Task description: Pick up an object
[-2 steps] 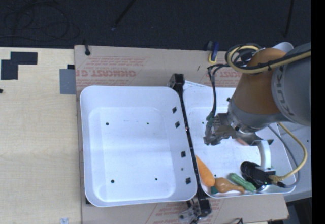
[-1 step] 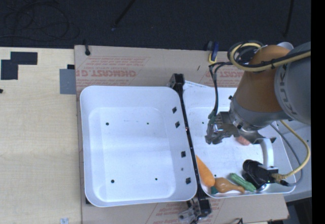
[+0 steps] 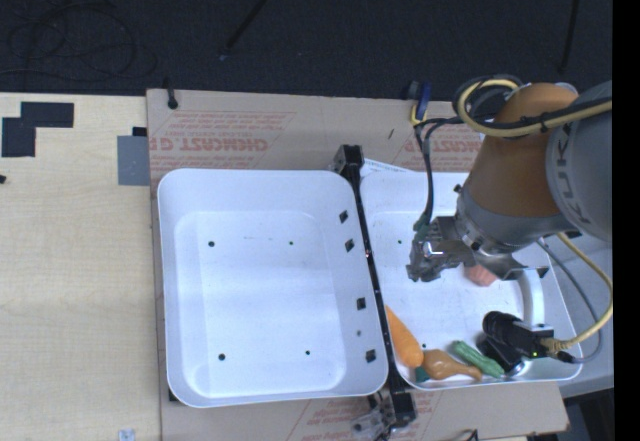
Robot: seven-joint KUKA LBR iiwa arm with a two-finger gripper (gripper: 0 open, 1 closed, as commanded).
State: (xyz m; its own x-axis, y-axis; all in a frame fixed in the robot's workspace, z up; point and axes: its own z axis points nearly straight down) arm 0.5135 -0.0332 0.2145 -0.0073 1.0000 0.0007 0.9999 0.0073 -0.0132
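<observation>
orange object (image 3: 402, 337) lies apart from fingers (image 3: 425, 264).

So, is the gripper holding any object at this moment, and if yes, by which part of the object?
It cannot be told. The gripper hangs over the right bin, and nothing is visible in it. The orange object and green object lie apart at the bin's near edge.

Even bright light, soft shadows, slightly grainy

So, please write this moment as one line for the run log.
arm: over right bin | hand: above bin floor | objects: orange piece, green piece at near edge
</observation>
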